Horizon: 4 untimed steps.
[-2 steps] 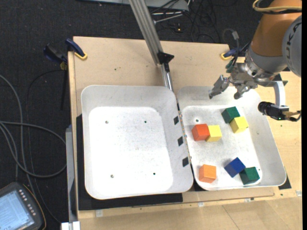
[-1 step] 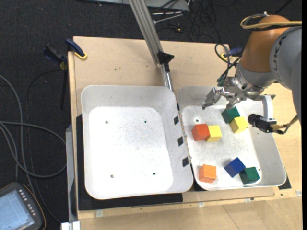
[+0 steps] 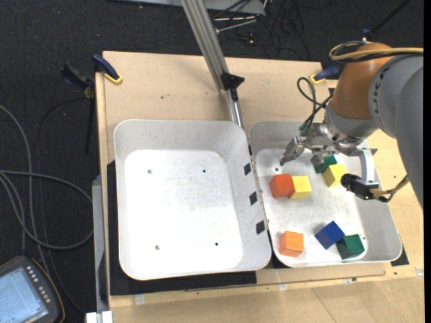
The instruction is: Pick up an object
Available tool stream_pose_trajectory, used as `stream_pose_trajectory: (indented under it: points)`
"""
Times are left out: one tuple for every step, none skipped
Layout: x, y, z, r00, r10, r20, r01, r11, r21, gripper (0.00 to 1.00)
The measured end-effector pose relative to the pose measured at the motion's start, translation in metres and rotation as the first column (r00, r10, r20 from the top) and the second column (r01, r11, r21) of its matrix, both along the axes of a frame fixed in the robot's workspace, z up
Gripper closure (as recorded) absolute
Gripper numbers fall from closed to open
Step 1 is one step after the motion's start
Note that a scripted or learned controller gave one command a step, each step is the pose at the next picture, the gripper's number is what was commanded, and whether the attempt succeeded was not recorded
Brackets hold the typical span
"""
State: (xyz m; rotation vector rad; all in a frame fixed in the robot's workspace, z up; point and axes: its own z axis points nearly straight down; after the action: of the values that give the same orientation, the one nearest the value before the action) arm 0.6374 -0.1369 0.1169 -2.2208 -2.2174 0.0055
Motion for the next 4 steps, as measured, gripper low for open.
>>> stream_pose_trajectory:
  points:
    - [0.002,0.0,0.014,1.0,0.0,0.007,0.0,1.0,-0.001,1.0]
    - [0.006,0.002,0.058,1.0,0.004,0.011,-0.004,1.0,-0.001,1.0]
    - [-0.003,0.001,0.113,1.0,0.002,0.012,-0.002,1.0,-0.002,1.0]
    - [-0.002,0.001,0.138,1.0,0.003,0.009,-0.003,1.0,-0.001,1.0]
